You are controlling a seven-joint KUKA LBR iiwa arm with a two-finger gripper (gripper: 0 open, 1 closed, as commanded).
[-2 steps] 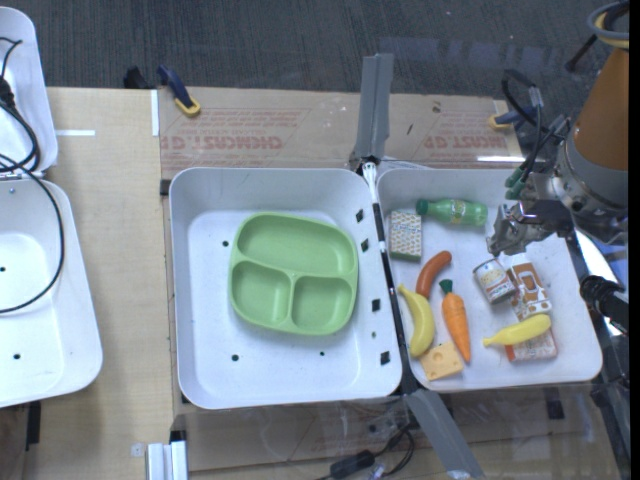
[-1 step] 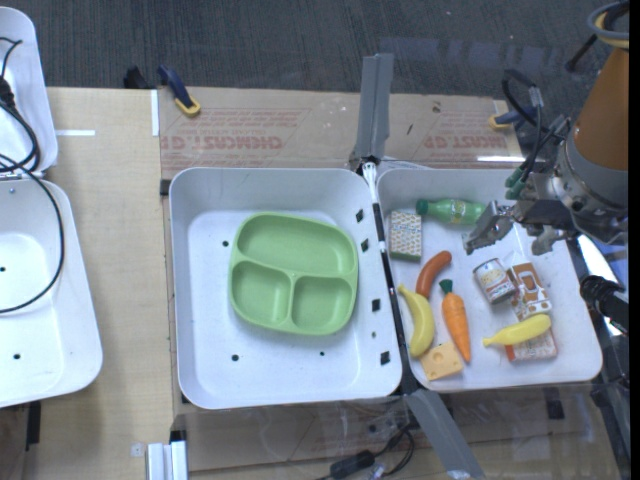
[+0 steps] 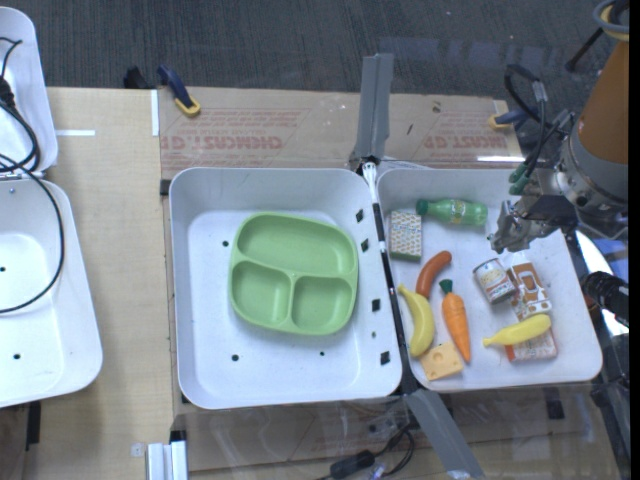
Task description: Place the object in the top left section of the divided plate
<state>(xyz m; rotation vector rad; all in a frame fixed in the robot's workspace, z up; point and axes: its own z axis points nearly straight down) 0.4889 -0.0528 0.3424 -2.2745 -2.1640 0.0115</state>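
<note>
A green divided plate (image 3: pixel 293 271) lies in the left bin (image 3: pixel 200 368), its sections bare. The right bin (image 3: pixel 580 363) holds several toy foods: a green bottle (image 3: pixel 452 211), a small box (image 3: pixel 405 234), a red sausage (image 3: pixel 434 272), a carrot (image 3: pixel 456 324), two bananas (image 3: pixel 420 320) (image 3: pixel 518 331), a cheese wedge (image 3: pixel 441 362), a small can (image 3: pixel 492 280) and a carton (image 3: pixel 528 288). My gripper (image 3: pixel 510 230) hangs over the right bin's upper right part, just above the can and right of the bottle. Nothing shows between its fingers.
A grey divider post (image 3: pixel 374 108) stands at the back between the bins. Clamps (image 3: pixel 178 90) sit on the cardboard behind the bins. A white basin with a black cable (image 3: pixel 40 268) lies at the far left.
</note>
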